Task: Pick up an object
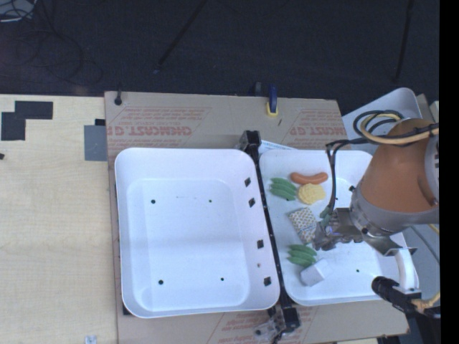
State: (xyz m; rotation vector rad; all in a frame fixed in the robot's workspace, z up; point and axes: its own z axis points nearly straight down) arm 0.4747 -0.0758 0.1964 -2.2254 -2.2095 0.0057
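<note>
While the arm point(401, 185) hangs over the right bin point(358, 292), its gripper point(328, 236) sits low among 6 small items, nothing lifted yet. Nearest are the patterned packet point(303, 223) and green pod point(302, 254). I cannot tell the fingers' state.

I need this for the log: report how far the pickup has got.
Done: the end effector is down in the right bin, among the toys. In hand: nothing visibly gripped. Left: grasp and lift one, perhaps the patterned block or green piece beside it.
</note>
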